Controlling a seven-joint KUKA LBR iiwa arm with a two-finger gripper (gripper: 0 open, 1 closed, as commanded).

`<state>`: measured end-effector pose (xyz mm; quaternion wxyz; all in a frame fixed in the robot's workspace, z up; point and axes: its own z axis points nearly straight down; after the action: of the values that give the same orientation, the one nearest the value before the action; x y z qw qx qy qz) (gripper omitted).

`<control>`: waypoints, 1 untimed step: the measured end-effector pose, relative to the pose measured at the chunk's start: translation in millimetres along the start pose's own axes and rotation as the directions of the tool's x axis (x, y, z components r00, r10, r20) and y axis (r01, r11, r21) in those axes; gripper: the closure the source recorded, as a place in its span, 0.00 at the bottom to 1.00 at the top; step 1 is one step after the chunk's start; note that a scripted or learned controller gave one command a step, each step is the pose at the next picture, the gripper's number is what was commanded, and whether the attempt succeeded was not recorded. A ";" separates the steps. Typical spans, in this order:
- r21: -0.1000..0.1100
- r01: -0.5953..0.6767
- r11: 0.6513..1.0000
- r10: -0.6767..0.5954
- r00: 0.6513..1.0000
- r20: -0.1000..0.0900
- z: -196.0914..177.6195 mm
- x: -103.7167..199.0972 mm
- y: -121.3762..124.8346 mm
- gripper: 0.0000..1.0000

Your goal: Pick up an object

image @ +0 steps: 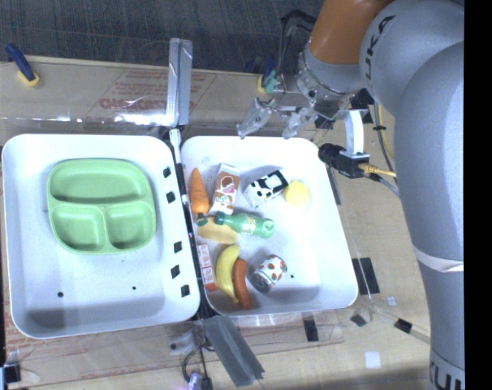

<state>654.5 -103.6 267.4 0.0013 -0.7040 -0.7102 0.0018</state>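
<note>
Nearest the lens, at six o'clock, a grey bracket (234, 349) lies on the bench (376, 218) just below the seam where the two white bins meet. Right above it, the right bin (331, 254) holds a cluster of small items. At its near edge, around five o'clock within the bin, a red sausage (243, 283) lies against a yellow banana (226, 270), with a round patterned can (268, 272) just beside them at three o'clock. Farther up, a green bottle (251, 223) lies on its side across a pale yellow item (216, 233). Beyond that, an orange carrot (198, 192) lies along the bin's nine o'clock wall, a small carton (225, 190) stands next to it, a black-and-white box (266, 188) sits at the centre, and a lemon (297, 192) lies just beside that box at three o'clock.

To the nine o'clock side, the left bin (27, 275) carries a green divided tray (102, 205).

Farthest off, at twelve o'clock past the right bin's far rim, the claw (272, 122) hangs above the bench with its fingers spread wide, gripping nothing. Every item in the right bin lies apart from it.
</note>
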 end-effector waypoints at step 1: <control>0.001 -0.139 0.990 0.139 0.990 -0.001 129.5 -22.5 2.2 0.00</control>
<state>656.3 -126.2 137.9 0.0018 -0.7516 -0.6596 0.0018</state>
